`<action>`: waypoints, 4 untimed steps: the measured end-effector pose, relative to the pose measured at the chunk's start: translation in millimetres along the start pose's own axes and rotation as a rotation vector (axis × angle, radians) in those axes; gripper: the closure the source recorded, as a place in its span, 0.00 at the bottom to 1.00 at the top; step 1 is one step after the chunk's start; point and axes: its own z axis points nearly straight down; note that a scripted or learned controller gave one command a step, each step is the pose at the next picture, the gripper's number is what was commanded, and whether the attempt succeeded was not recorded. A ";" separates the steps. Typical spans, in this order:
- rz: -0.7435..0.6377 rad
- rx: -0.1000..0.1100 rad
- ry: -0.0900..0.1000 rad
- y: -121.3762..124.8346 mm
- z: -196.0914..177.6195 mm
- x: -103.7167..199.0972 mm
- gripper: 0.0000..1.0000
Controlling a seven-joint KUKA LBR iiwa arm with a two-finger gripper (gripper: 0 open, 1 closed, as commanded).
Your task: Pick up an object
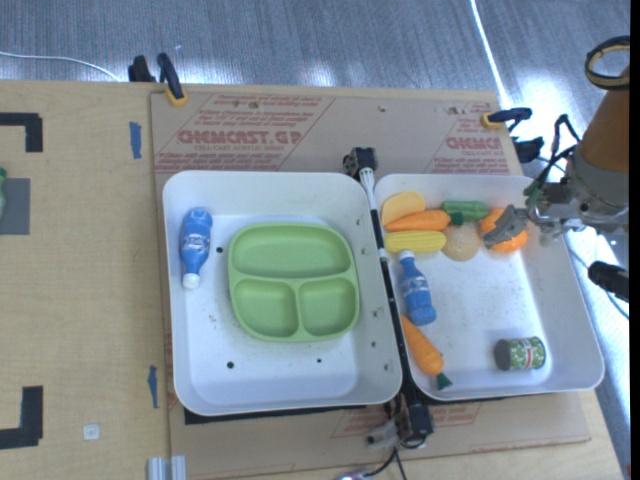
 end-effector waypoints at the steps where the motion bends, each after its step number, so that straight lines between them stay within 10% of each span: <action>1: 0.000 -0.002 -0.003 42.3 82.6 -13.4 0.00; 2: -0.007 0.013 0.028 70.5 91.4 -31.5 0.00; 3: -0.011 0.007 0.021 71.5 82.8 -32.0 1.00; 4: -0.002 -0.004 -0.001 60.1 -30.6 32.5 1.00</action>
